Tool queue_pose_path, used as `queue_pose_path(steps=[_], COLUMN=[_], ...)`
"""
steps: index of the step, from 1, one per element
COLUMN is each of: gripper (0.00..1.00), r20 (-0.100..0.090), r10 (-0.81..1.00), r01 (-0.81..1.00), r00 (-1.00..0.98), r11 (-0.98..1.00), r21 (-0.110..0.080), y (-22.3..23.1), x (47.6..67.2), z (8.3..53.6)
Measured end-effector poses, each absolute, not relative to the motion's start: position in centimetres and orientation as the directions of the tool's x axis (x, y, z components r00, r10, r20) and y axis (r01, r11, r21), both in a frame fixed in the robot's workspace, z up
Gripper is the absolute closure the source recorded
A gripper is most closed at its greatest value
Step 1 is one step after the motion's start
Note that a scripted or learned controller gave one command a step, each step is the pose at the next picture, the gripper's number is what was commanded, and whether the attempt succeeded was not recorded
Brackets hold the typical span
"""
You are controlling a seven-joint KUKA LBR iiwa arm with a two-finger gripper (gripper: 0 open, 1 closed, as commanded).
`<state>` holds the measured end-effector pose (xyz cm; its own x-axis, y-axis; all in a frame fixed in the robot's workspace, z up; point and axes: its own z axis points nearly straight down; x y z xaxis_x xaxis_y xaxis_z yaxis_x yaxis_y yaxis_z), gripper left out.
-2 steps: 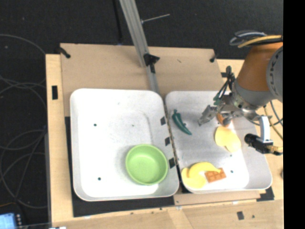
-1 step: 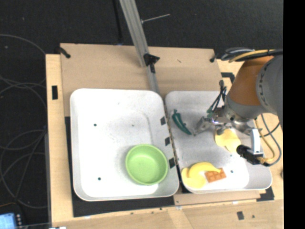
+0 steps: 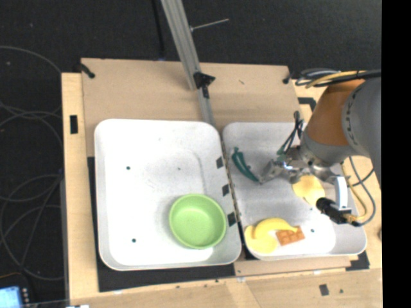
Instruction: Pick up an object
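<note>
In the right bin, my gripper hangs low over the floor, reaching in from the right below the orange wrist band. Just left of its tip lies a dark green curved tool, close to it or touching; I cannot tell which. A pale yellow object sits just right of the gripper, partly under the wrist. At the front of the bin lies a yellow piece with an orange block against it.
A green bowl stands at the front right of the left bin. A grey metal pole slants up from the bins' back edge. Cables hang off the wrist over the right bin's right rim.
</note>
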<state>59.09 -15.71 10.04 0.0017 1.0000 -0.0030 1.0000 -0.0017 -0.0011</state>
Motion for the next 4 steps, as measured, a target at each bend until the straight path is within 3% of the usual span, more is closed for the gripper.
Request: queue_pose_path(steps=[1,3,4], gripper=[1.0,1.0,1.0], r20=[-0.001,-0.002,0.0], r10=[1.0,1.0,1.0], r01=[1.0,1.0,1.0], r00=[0.005,-0.001,-0.003], r11=[-0.005,0.001,0.003], r21=[0.004,0.002,0.002], y=[-15.7,-16.7,-16.8], x=[59.2,58.9,59.0], z=[11.2,21.6,24.1])
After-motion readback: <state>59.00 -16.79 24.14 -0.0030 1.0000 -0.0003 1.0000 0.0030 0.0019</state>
